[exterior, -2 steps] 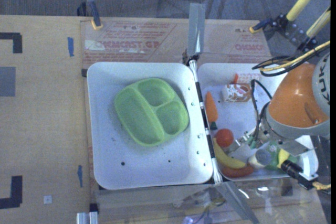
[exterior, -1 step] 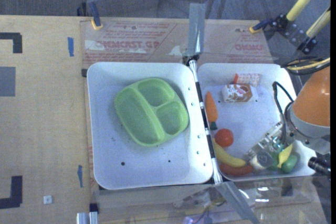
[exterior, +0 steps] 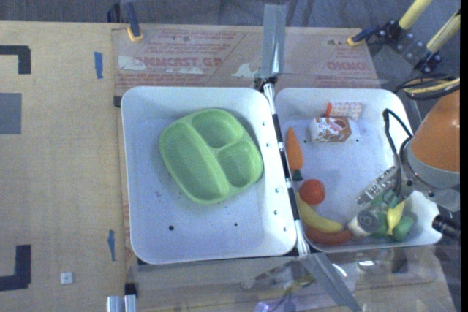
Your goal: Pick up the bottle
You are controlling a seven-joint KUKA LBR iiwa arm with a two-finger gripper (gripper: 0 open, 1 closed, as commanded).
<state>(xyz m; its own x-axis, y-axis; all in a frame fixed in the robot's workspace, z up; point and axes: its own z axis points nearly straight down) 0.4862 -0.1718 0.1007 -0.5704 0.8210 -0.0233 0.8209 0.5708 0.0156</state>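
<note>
Bottle lies at the lower right of the frame, jammed among a banana, a red pepper and a green thing. Gripper sits right over it, can't tell finger state. Risk: it grabs a neighbour, or the bottle rolls. Further up, tomato, carrot, box.

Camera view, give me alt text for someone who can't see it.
The arm's end effector is low in the right bin's front right corner, over a small bottle lying beside a banana, a tomato and a carrot. The left bin holds a green divided plate.
</note>
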